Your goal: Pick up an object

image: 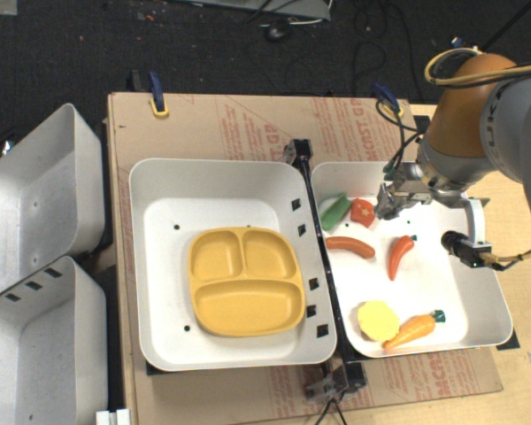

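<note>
The right bin [487,312] holds several toy foods: a green pepper [334,209], a small red tomato [362,212], a sausage [350,247], a red chili [400,256], a yellow round piece [378,320] and an orange carrot [412,328]. My gripper [391,204] hangs low at the back of this bin, just right of the red tomato and above the chili. Nothing shows between its fingertips. A yellow divided plate [246,281] lies in the left bin [150,237].
A black divider [314,237] runs between the two bins. Both bins rest on a brown cardboard sheet [221,118]. Two white tubs [35,237] stand off the bench at the left. A black cable fitting [460,248] hangs by the right bin's wall.
</note>
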`<state>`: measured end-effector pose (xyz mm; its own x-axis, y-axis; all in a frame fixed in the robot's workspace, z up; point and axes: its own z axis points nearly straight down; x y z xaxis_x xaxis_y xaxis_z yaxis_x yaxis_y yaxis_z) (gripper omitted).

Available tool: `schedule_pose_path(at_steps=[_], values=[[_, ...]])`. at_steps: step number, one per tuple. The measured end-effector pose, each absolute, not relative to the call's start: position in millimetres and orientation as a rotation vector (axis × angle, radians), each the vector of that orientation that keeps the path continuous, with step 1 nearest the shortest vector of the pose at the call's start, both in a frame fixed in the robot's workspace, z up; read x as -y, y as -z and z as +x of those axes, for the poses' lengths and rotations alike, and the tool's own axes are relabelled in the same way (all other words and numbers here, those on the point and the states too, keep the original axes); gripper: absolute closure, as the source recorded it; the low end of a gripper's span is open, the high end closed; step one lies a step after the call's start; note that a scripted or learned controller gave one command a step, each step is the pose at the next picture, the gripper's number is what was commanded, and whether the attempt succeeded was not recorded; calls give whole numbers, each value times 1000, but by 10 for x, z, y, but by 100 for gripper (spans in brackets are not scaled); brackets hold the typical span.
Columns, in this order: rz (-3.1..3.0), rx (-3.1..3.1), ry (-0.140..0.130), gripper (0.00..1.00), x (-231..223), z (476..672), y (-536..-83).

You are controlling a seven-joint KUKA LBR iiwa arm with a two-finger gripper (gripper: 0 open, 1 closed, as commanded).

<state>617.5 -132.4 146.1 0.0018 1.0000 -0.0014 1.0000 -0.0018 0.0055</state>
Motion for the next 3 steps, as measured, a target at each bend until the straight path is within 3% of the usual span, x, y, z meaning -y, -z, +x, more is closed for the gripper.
schedule_pose_path(at_steps=[2, 3], values=[[2215, -2220, -5, 100, 1334, 6197, -2274], [2214, -2231, -1, 100, 780, 6221, -2186]])
